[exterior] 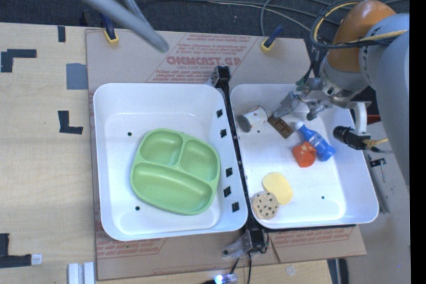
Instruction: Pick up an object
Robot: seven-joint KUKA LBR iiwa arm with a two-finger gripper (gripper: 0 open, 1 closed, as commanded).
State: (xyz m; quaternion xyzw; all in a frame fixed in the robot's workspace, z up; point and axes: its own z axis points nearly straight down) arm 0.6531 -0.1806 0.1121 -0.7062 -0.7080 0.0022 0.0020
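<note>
Gripper (301, 105) low over the right bin's (353, 203) far edge; grip state can't be told. Beneath it lie a brown block (280, 126) and a blue bottle (315, 142). Green divided plate (176, 171) in left bin (113, 143).

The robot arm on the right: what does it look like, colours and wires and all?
The arm is smooth, rounded grey metal with a glossy orange band above the wrist. Thin dark and yellow cables loop beside it. Its claw is small, dark and metallic.
</note>
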